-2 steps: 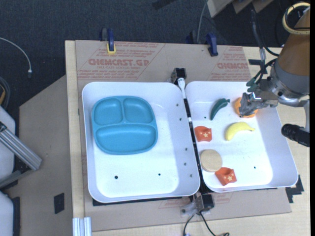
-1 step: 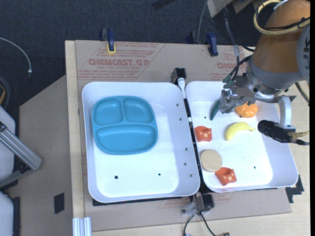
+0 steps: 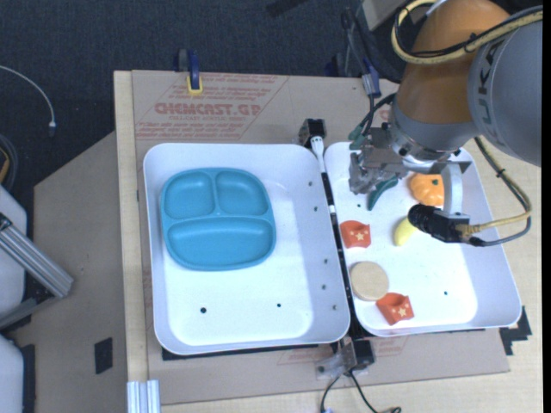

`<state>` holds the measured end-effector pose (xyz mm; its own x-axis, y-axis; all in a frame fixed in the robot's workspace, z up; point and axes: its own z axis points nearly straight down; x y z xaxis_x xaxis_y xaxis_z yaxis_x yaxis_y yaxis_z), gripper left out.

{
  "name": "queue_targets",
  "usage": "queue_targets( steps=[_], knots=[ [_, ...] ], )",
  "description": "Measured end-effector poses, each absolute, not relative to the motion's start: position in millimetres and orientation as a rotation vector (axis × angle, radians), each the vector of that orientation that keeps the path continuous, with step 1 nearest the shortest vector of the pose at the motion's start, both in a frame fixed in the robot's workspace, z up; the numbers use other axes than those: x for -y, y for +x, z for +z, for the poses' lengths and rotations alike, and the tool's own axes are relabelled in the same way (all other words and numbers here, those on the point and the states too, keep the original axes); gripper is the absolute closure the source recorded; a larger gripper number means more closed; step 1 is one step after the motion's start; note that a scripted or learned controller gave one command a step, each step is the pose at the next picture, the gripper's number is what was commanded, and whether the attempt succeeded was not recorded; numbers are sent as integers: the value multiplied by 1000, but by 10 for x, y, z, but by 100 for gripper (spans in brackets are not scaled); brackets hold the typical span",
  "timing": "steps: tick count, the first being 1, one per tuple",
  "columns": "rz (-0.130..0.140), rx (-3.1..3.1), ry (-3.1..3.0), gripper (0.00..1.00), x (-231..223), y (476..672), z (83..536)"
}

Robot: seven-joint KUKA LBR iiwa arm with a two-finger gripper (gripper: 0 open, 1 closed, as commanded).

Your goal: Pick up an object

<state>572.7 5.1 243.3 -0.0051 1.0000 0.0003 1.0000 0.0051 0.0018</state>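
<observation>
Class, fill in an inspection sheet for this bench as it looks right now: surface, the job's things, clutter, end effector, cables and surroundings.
Surface: brown board bearing left bin and right bin, side by side.
Job's things: right bin holds two red pieces, a tan disc, a yellow piece and an orange piece.
Clutter: blue divided plate in left bin.
End effector: low over the right bin's far end; finger state unclear.
Cables: yellow-and-black cable along the arm; white cable on the floor, left.
Surroundings: dark carpet; metal rail, left.
</observation>
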Motion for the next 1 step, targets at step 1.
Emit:
queue_targets(
  steps=[1],
  knots=[
    [4,-2226,2215,100,-512,5898,2362]
  ],
)
